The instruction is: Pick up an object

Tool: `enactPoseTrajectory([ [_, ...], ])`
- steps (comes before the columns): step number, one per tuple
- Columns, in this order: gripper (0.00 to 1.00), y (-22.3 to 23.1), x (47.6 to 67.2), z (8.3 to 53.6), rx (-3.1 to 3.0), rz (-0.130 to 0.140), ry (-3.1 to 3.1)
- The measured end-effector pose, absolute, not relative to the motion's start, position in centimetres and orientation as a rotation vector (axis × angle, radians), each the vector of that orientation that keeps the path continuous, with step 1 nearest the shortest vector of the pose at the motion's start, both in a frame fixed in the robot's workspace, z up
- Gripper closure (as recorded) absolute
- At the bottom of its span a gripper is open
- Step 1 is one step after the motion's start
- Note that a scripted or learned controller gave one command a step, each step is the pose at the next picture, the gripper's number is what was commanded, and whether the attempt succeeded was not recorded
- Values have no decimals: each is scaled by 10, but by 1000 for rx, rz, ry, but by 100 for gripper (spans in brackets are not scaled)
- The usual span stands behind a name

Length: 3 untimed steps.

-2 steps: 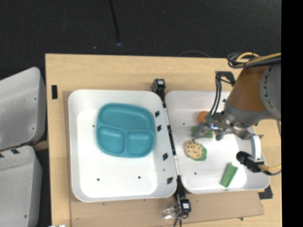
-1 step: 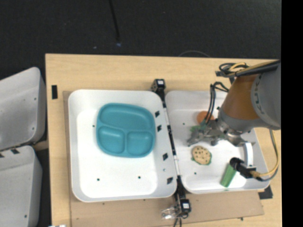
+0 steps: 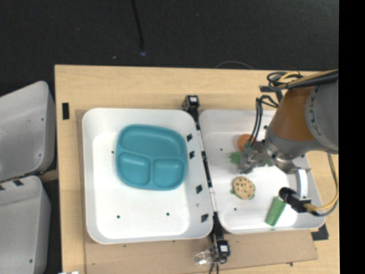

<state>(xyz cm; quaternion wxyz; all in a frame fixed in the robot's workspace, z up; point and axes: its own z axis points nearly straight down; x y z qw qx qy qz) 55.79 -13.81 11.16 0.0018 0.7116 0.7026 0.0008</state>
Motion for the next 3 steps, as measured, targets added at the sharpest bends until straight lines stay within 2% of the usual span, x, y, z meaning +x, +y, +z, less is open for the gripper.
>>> enactPoseTrajectory([
  [2, 100, -142, 548, 221, 2214, 6, 2220],
  [3, 100, -143, 549, 249, 2214, 4, 2223],
])
